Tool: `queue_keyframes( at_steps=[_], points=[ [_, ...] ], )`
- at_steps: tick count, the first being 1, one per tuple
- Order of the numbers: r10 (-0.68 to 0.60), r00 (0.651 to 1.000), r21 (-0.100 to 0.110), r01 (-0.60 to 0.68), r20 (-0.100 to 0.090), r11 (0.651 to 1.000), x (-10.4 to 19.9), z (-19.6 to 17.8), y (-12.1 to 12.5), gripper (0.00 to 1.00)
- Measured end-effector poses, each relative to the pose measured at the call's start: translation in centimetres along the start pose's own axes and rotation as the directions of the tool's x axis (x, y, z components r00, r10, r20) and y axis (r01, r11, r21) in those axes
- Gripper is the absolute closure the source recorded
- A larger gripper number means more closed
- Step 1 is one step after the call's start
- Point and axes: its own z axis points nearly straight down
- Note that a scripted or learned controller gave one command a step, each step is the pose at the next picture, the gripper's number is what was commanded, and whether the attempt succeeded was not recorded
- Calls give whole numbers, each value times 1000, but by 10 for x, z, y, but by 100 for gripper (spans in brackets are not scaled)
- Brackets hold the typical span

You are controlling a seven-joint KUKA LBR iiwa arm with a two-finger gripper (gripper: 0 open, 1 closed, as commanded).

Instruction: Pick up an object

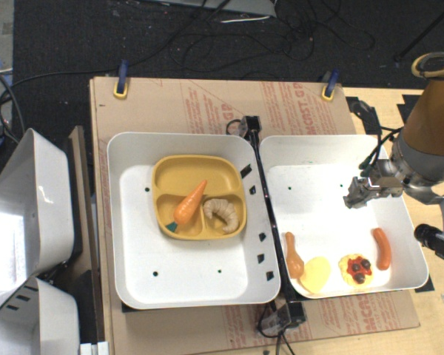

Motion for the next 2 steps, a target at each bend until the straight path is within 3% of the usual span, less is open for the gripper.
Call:
queue_keyframes(
  at_steps=[2],
  points=[
    [-5,1000,4,5,-3,1000,103,-10,4,100]
  ],
)
